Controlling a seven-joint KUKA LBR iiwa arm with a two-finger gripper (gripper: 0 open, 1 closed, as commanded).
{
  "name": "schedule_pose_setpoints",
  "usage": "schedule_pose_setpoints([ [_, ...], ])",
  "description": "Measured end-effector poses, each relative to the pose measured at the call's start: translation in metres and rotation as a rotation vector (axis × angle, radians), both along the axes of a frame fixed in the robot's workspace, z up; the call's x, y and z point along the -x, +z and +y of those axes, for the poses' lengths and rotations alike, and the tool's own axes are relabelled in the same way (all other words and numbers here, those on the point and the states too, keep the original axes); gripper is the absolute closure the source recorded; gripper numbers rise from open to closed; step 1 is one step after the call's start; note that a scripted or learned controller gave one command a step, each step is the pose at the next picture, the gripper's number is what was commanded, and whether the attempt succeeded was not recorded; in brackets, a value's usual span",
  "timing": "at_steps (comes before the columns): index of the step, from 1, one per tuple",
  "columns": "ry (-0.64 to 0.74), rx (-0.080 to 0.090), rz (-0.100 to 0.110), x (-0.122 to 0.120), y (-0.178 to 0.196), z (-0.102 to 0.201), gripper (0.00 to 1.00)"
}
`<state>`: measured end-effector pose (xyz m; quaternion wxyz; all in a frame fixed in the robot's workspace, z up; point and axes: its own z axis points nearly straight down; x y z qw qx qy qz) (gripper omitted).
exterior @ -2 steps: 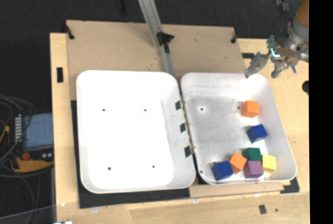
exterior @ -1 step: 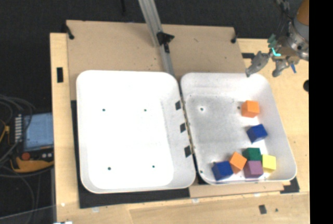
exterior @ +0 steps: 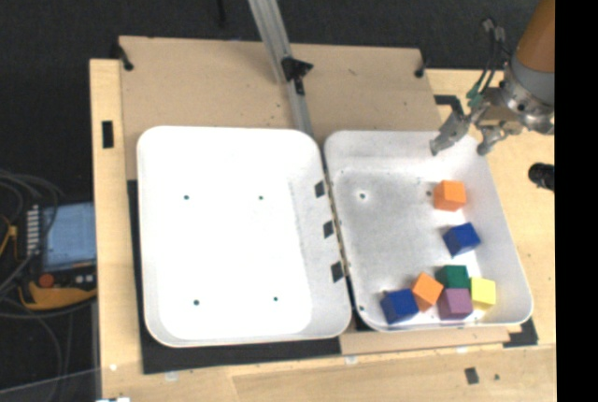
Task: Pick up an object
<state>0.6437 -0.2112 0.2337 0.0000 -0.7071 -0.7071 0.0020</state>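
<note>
Wooden bench (exterior: pixel 234 92) — dark floor around | two white bins (exterior: pixel 234 232) | jaws (exterior: pixel 464 136) open, holding nothing

A pale wooden desk (exterior: pixel 107 204) carried two shallow white bins, the left bin (exterior: pixel 229 232) touching the right bin (exterior: pixel 374 204). A grey metal pole (exterior: pixel 266 12) slanted up behind them. Left of the desk lay cables (exterior: pixel 19 232) and a blue-screened handset (exterior: pixel 65 241).

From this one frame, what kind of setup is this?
Likely a lab bench for robot grasping trials: two shallow white bins side by side, small coloured blocks in the right one, the gripper with fingers open at its far edge, and a cabled control box beside the bench.
</note>
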Motion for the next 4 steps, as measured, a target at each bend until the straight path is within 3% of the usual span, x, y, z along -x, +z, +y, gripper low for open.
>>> schedule_pose_setpoints([
  [2,-0.003,0.000,-0.001,0.000,-0.082,-0.002,0.00],
  [3,-0.001,0.002,-0.009,-0.002,-0.068,-0.003,1.00],
  [4,0.002,-0.002,-0.010,-0.001,-0.023,-0.001,1.00],
])
